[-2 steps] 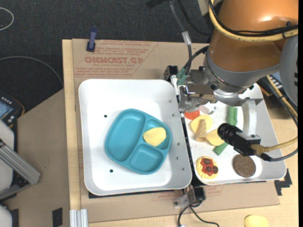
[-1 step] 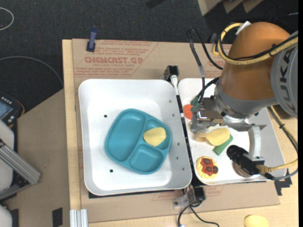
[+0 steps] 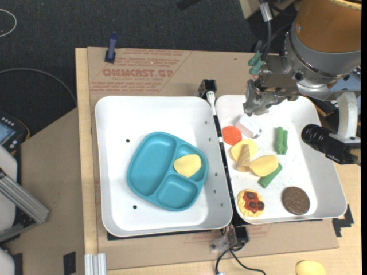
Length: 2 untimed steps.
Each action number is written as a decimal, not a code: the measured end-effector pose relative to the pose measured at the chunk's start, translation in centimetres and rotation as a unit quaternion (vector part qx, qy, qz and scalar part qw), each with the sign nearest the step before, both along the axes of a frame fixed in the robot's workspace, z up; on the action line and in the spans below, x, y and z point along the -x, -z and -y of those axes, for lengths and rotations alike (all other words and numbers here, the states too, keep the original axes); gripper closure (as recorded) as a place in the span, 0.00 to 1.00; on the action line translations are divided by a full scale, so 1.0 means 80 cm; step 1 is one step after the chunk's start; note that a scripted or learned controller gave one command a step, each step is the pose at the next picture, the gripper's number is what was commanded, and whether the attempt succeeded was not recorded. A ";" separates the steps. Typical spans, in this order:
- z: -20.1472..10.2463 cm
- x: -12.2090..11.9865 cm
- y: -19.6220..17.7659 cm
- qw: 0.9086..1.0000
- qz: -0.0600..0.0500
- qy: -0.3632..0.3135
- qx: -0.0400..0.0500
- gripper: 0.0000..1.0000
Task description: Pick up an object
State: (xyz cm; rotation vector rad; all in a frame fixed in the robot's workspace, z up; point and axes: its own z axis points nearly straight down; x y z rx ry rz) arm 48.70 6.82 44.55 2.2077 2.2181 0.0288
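Toward the upper right of the frame, we find the claw [image 3: 255, 109] hanging low over the far end of the right bin [image 3: 327, 202], just above a small white piece [image 3: 250, 129] that lies beside an orange-red disc [image 3: 231, 134]. We cannot tell whether it stands wide or narrow, and nothing shows in its grip.

We judge this to be the approach step: the arm is lined up over the bin's contents but no pick is made yet. The task leaves the choice open, and the candidates all sit in that right bin: the white piece and the disc nearest the claw, a green strip [image 3: 280, 140] to their right, a yellow wedge [image 3: 242, 153] touching a yellow lump [image 3: 264, 165], a second green bit [image 3: 267, 179] under it, a little pizza round [image 3: 251, 203] and a brown cookie [image 3: 296, 200] at the lower edge. The next move, as we read it, calls for a short descent onto the white piece or the disc, taking care not to catch both, since they lie close together.

At centre left, the left bin [image 3: 114, 211] holds a blue divided plate [image 3: 160, 173] with a yellow piece [image 3: 187, 165] in one compartment.

On the worktop [image 3: 92, 153], the brown board carries red print reading roughly "CHEMCAST G.P."; the smaller lines around it are too fine to read.
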 end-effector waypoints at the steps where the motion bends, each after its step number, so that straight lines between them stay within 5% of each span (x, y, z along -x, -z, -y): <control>1: 0.108 0.012 0.128 1.000 -0.016 0.008 0.004 1.00; 2: 0.162 -0.158 0.271 1.000 -0.014 0.004 0.004 1.00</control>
